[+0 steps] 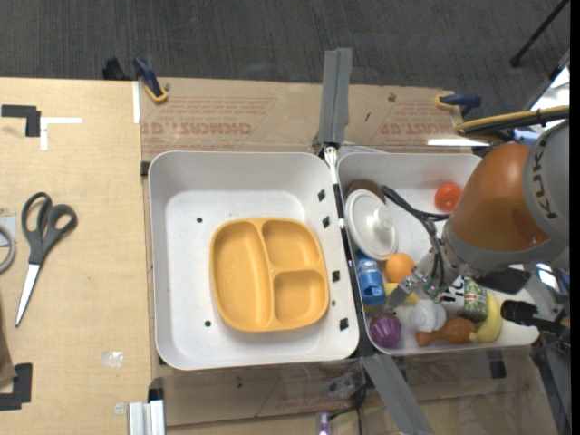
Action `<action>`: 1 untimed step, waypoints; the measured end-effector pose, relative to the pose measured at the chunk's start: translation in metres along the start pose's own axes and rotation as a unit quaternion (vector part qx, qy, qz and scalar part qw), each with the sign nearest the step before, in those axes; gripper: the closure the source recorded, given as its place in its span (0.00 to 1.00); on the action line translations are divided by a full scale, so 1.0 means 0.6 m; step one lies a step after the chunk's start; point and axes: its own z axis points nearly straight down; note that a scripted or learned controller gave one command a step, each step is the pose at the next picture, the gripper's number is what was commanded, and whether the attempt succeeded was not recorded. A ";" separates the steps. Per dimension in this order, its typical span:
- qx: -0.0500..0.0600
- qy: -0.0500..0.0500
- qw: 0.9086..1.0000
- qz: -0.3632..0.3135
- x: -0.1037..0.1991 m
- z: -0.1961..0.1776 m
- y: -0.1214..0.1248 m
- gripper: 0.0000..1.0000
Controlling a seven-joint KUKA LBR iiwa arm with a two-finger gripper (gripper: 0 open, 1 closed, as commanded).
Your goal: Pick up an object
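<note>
My gripper (412,286) is low in the right bin (412,166), in among a pile of small items. It sits just below an orange ball (399,265), right of a blue bottle (369,279) and above a white lump (426,315). A purple piece (385,331), an orange carrot-like piece (449,332), a yellow banana (490,320) and a small labelled can (473,297) lie around it. At the bin's left stands a white round lid (373,225), and a red-orange ball (447,196) rests at the back. The arm's orange band (498,202) hides part of the bin.
The left bin (177,243) holds a yellow divided plate (269,273). Scissors (41,234) lie on the bench far left. A grey divider bar (335,98) runs between the bins at the back, with clamps at the cardboard's corners.
</note>
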 end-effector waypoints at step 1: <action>0.000 0.000 0.998 0.066 -0.027 0.000 0.021 0.00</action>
